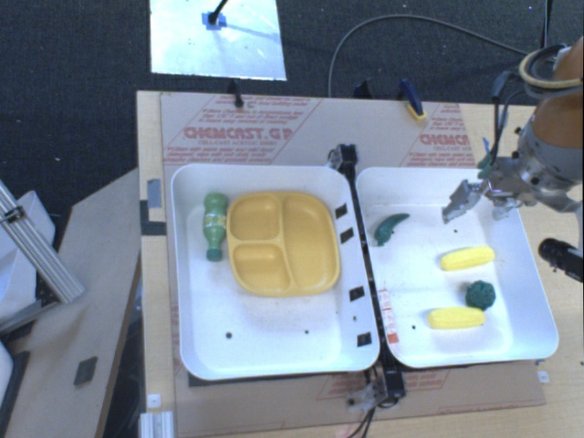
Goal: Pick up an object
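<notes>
My gripper (477,210) hangs over the far part of the right bin (538,336), open, with nothing between its fingers. Below it and slightly toward the front lies a yellow corn cob (467,258). A dark green pepper (391,227) lies to the gripper's left, near the divider. Toward the front of the bin sit a dark green broccoli (480,294) and a second yellow corn cob (456,318). All of these rest on the bin floor, apart from the gripper.
The left bin (210,345) holds a yellow divided plate (278,243) with a green bottle (214,225) lying along its left side. A black clip strip (358,254) runs between the bins. The arm (557,126) enters from the right.
</notes>
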Robot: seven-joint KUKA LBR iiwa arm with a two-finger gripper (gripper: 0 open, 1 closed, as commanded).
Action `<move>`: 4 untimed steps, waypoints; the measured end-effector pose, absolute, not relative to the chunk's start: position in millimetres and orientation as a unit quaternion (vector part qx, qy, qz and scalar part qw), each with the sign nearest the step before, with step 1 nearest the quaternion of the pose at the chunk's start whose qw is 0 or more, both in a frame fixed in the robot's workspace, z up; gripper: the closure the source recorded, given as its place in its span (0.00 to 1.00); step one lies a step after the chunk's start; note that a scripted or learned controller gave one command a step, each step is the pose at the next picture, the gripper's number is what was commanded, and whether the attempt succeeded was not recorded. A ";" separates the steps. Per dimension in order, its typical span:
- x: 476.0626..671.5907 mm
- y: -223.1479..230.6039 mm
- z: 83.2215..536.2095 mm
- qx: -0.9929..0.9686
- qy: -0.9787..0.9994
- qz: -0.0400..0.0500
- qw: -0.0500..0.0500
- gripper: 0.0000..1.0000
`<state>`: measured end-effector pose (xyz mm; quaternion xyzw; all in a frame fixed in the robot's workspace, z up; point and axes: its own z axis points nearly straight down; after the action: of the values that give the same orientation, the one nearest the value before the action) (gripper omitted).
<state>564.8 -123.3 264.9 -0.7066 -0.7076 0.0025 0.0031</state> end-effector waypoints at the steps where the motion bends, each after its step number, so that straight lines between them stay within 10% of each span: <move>1: 566.7 -123.0 269.6 -0.706 -0.708 0.000 -0.001 0.00; 4: 573.5 -115.7 115.7 -0.707 -0.707 0.001 0.001 0.00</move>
<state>573.5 -115.7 115.7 -0.7069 -0.7073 0.0008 0.0012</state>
